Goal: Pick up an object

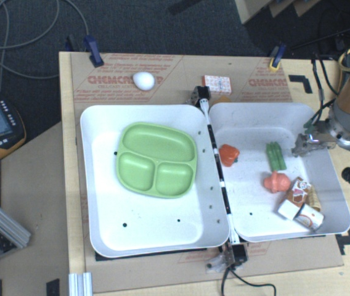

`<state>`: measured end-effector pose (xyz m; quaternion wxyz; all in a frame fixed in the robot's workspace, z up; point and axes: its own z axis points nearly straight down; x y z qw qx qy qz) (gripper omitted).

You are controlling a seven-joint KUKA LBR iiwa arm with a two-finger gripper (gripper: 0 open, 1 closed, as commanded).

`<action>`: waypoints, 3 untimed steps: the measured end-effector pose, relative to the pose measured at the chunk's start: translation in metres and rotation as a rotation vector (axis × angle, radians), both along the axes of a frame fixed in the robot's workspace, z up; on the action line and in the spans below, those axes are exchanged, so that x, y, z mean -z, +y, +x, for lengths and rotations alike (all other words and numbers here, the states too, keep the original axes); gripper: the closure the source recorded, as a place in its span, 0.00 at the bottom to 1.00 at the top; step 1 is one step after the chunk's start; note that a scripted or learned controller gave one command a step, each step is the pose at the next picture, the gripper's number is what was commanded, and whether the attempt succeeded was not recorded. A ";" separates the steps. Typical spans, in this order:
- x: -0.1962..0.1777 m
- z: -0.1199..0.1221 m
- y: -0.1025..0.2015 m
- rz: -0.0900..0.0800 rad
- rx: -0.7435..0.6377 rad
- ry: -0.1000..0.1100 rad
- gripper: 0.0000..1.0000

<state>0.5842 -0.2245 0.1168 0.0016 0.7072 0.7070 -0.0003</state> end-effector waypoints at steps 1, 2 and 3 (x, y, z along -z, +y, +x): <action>0.002 -0.058 0.065 0.003 -0.001 0.002 1.00; 0.002 -0.058 0.065 0.003 0.000 0.002 0.00; 0.033 -0.093 0.105 0.004 -0.001 0.003 0.00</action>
